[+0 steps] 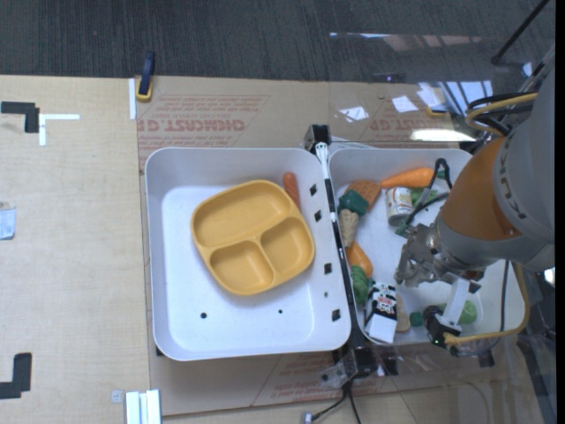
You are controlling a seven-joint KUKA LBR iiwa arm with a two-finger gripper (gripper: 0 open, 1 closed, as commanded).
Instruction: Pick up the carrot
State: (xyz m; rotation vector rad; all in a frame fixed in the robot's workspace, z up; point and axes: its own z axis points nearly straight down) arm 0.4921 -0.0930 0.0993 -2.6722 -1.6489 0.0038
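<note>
- On the overhead camera I see the arm reaching in from the right, over the right bin.
- The gripper hangs low among the toy food there; from this angle I can't tell how it is set or whether it has anything.
- The carrot lies near the right bin's far wall, orange, tilted, apart from the gripper.
- Another orange piece sits by the divider, possibly a second carrot.
- The left bin holds a yellow divided plate, with a small red-orange item at its far edge.
</note>
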